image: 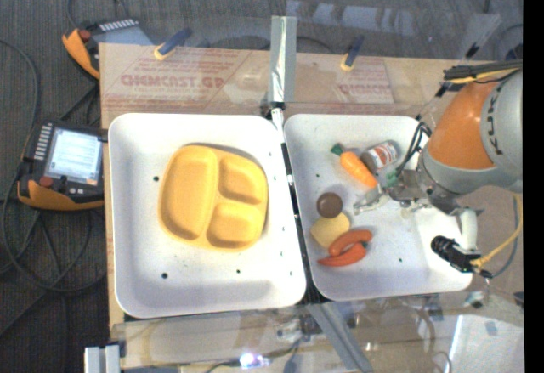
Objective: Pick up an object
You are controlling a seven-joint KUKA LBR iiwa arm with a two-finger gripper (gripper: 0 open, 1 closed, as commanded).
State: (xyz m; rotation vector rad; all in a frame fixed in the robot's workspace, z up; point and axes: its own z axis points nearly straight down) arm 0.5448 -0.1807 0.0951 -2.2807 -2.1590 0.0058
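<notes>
Gripper (374, 197) tips blur beside carrot (357, 167) — grip unclear.

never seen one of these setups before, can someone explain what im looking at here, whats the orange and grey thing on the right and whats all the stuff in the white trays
This is one picture from a camera fixed above a workbench, looking down at a slant. The grey machine with the orange band on the right is a robot arm, reaching in over the right shallow white bin. Its grasping end, the pincer, sits low among the objects there; I cannot tell whether it is open or shut, and nothing is visibly held.

That bin holds toy-like foods: an orange carrot with a green top, a small jar with a red-and-white label, a round brown ball, a pale yellow lump and a red-orange chilli shape.

The left shallow white bin holds a yellow plastic tray with three compartments. The job is to pick up an object.
</notes>
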